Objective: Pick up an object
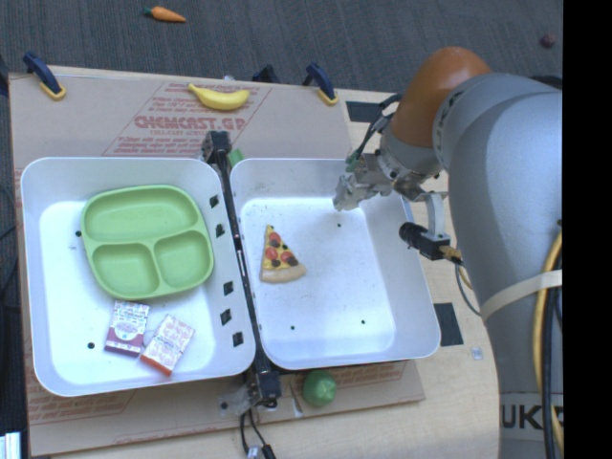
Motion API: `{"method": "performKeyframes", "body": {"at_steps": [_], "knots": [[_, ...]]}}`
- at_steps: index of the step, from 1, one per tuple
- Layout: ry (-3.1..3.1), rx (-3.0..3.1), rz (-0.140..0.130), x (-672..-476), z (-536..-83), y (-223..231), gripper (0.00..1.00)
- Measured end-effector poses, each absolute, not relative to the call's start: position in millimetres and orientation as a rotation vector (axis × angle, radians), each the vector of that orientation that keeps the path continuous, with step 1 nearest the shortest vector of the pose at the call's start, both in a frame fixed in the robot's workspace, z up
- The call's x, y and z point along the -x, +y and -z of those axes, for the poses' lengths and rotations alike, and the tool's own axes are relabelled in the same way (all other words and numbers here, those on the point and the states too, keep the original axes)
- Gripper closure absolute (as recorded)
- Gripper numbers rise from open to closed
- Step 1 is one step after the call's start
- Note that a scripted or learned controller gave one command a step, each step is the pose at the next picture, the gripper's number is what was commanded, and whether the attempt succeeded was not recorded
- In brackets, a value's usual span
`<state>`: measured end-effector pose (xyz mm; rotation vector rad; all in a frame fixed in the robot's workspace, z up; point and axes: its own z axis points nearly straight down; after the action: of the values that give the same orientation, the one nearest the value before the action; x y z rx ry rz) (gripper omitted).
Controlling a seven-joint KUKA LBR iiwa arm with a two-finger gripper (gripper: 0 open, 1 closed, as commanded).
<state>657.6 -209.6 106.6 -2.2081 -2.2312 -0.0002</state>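
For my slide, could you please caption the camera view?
End effector over the right bin near a pizza slice; green tray in left bin.

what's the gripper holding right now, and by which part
Nothing that can be seen. The gripper hangs over the upper part of the right bin, apart from the pizza slice, which lies on the bin floor.

In the right bin [382, 323], the pizza slice [279, 255] lies alone near the left wall, with bare white floor open all around it for my approach. The left bin [38, 285] is crowded: a green tray [145, 237] fills its upper part, two packets [148, 336] its lower.
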Motion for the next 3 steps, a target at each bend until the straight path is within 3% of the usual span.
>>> {"method": "performKeyframes", "body": {"at_steps": [1, 2, 3], "knots": [[-2.232, 2.206, 0.0, -657.6, -106, -209, 0.0], [-2.237, 2.201, 0.001, -658.2, -117, -209, 1.0], [-2.238, 2.199, 0.0, -658.2, -117, -208, 0.0]]}}
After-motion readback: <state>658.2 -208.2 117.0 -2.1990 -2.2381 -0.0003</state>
